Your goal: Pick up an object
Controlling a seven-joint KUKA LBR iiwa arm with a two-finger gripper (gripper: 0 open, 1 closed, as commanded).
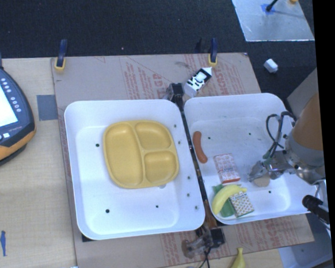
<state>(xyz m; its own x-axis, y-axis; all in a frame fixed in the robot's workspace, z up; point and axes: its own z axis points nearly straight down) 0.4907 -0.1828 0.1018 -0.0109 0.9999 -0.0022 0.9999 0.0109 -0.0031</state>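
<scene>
In the camera view, two shallow white bins sit side by side on a sheet of brown cardboard; the left bin (pixel 93 223) holds a yellow divided plate (pixel 140 153) with three compartments, lying flat near the bin's middle, all of them bare; the right bin (pixel 234 105) holds the smaller things. A thin sausage (pixel 200 147) lies lengthwise close to that bin's left wall; just right of it and a little lower lies a small packet with red print (pixel 226 167); below the packet, in the near left corner, a yellow banana (pixel 222 196) curves over something green, and a speckled block (pixel 241 204) rests against the banana's right side.

The arm reaches in from the right; its gripper (pixel 262 174) hangs low over the right half of the right bin, near the packet but apart from it; a small tan object (pixel 262 181) sits right at the fingertips; whether the jaws are gripping it or merely touching it, I cannot tell.

Outside the bins, another banana (pixel 235 264) lies on the cardboard's near edge, and a handheld control pendant (pixel 1 117) rests on the bench at far left.
</scene>
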